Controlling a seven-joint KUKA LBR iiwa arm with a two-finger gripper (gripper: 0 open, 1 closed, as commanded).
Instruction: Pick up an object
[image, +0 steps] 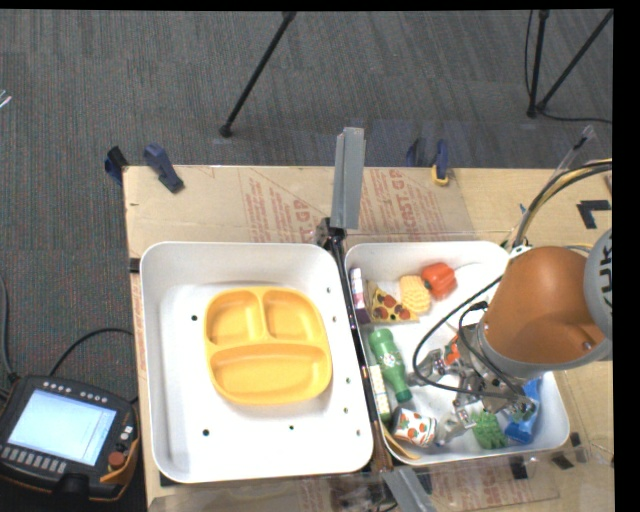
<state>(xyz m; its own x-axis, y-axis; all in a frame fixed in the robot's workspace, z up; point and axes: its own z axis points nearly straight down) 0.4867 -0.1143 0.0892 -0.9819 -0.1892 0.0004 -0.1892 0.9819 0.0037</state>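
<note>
The right bin (480, 252) holds several small toys. A green bottle (388, 365) lies near its left wall, with a pizza slice (386, 306), a yellow waffle piece (415, 292) and a red pepper (438, 278) behind it. At the front lie a white and red carton (413, 428), a green block (487, 430) and a blue block (522, 422). My gripper (478, 400) hangs low over the front right of this bin, just above the green and blue blocks. The orange wrist band (540, 310) and cables hide much of it.
The left bin (160, 330) holds a yellow divided plate (268, 345). A grey upright post (348, 180) stands behind the seam between the bins. A teach pendant (65, 430) lies on the floor at the lower left. Cardboard (250, 200) covers the bench.
</note>
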